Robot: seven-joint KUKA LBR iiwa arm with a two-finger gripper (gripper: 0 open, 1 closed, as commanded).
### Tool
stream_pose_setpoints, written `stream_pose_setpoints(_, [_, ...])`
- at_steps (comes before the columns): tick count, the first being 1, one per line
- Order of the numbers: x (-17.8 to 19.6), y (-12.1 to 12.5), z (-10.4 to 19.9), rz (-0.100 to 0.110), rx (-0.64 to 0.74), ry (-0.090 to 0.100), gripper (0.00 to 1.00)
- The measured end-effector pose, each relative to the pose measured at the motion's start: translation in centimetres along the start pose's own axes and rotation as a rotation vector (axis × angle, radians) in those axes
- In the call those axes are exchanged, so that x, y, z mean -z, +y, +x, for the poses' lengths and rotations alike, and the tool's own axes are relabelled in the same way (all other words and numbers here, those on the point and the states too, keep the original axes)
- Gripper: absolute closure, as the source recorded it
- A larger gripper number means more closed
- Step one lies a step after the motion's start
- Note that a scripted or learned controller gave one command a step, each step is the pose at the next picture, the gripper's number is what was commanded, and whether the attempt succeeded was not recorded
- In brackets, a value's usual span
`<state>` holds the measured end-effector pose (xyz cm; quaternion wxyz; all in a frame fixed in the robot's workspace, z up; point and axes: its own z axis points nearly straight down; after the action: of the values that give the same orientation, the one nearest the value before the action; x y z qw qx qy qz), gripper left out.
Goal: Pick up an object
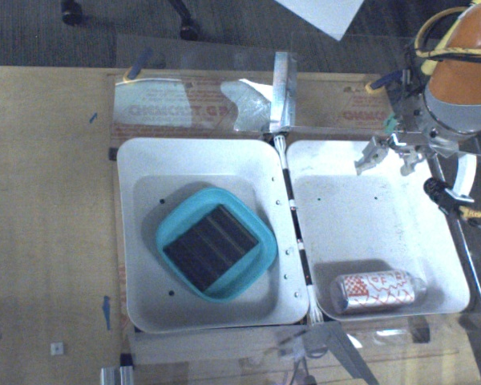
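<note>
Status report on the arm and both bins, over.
Gripper open, holding nothing, above the right bin's far edge. Red-and-white can lying on its side at that bin's near edge. Blue container in left bin. Nothing blocking the can.

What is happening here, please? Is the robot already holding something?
Not yet. The arm reaches in from the right, and its gripper hangs open over the far part of the right bin, with nothing between its fingers. A red-and-white patterned can lies on its side at the near edge of that bin, apart from the gripper. In the left bin sits a teal container with a dark ribbed block in it, untouched.
</note>
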<state>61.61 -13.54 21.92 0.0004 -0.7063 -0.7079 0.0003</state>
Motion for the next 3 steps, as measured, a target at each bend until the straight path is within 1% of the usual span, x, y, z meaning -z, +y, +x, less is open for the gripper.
stream_pose_setpoints(1, [-13.1,-5.3,2.6,-0.009,0.351,-0.002,0.0])
stream_pose_setpoints(2, [-11.5,-13.5,-0.9,-0.008,0.371,-0.004,0.0])
stream_pose_setpoints(3, [-13.2,-9.9,-4.9,-0.008,0.186,-0.002,0.0])
